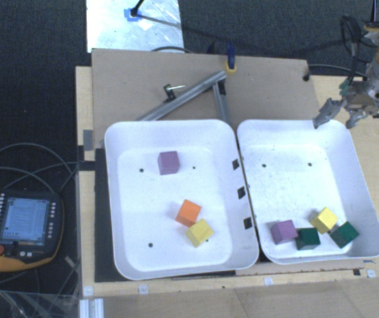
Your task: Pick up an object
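- White plastic bins lie side by side on the table (275, 78), and your hand (340, 113) hangs over the far right corner of the right bin (295, 177), just above its rim.
- You can see its two fingers spread apart, with nothing between them.
- Nearest things for you are in the right bin: a purple cube (283, 231), a dark green cube (307, 238), a yellow cube (324, 220) and a second green cube (344, 233).
- They sit together along the near wall, some of them touching or almost touching.
- From the hand, this group lies toward the near edge of the table, on the opposite side of the same bin and well apart from the hand.
- Three more cubes, a violet cube (168, 162), an orange cube (188, 212) and a pale yellow cube (199, 232), are in the left bin (130, 177), farther away across the divide.
- I judge the crowded group will be harder to grip cleanly; the violet cube stands alone, but you must reach further for it.
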`<state>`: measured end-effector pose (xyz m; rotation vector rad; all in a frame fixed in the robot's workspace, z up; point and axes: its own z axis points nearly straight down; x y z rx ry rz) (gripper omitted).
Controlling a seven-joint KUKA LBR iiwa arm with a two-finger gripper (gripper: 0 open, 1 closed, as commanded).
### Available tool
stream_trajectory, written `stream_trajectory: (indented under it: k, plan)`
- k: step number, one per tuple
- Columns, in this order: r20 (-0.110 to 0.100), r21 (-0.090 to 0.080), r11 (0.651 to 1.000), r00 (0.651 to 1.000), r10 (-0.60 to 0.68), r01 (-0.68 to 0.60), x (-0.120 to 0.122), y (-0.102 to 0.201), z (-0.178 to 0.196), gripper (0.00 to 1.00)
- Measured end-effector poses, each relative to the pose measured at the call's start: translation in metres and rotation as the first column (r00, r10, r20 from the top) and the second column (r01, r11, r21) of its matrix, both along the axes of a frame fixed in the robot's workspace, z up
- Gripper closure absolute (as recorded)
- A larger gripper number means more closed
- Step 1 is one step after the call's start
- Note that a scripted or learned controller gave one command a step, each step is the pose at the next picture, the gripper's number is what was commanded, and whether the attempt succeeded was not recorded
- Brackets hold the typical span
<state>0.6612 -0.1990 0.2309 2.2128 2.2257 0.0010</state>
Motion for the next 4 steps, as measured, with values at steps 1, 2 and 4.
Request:
stream_trajectory:
  k: [1, 2, 4]
  plan:
    - [-0.001, -0.001, 1.0, 1.0, -0.001, 0.001, 0.0, 0.0, 0.0, 0.0]
    - [-0.004, 0.001, 1.0, 1.0, 0.0, 0.0, 0.003, 0.006, -0.059, 0.0]
    - [-0.002, 0.0, 1.0, 1.0, 0.0, 0.0, 0.009, 0.001, -0.141, 0.0]
